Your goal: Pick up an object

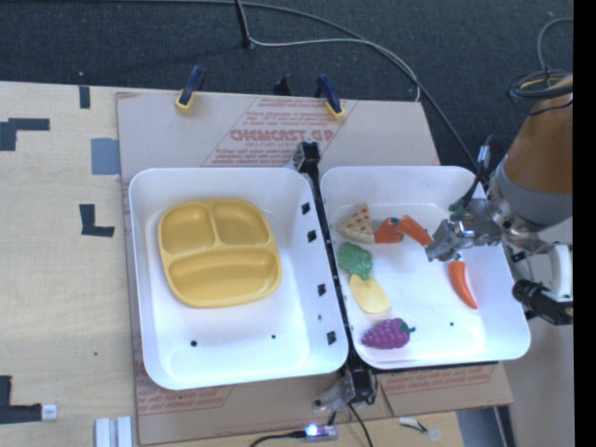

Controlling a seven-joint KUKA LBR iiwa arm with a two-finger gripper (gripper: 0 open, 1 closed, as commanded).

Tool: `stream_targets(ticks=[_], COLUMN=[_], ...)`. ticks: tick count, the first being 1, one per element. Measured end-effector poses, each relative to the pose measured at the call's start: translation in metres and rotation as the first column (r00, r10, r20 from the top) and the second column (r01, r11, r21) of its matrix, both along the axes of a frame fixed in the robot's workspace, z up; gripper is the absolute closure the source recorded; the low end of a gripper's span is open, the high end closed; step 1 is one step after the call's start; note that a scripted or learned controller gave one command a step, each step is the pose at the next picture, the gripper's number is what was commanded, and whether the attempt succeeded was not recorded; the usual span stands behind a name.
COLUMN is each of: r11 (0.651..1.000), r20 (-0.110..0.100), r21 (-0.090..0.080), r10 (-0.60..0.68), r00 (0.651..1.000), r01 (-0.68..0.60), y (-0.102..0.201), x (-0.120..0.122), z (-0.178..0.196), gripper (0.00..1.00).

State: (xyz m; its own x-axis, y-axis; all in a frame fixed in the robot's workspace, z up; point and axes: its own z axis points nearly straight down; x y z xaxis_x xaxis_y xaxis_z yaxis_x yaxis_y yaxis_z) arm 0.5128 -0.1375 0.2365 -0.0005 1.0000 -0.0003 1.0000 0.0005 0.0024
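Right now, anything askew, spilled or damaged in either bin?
Nothing stands out. The yellow divided plate lies flat in the left bin, slightly turned. The toy foods lie loose in the right bin: pizza slice, green piece, yellow piece, grapes, two carrots. The gripper hovers beside them.

Blue clamps on cardboard sheet
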Motion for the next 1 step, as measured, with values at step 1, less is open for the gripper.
stream_targets(ticks=[1], r11=[1.0], r20=[-0.004], r21=[0.001], r10=[0.004], r00=[1.0], r01=[-0.004], y=[0.0529], x=[0.0137], z=[-0.0122], gripper=[1.0])
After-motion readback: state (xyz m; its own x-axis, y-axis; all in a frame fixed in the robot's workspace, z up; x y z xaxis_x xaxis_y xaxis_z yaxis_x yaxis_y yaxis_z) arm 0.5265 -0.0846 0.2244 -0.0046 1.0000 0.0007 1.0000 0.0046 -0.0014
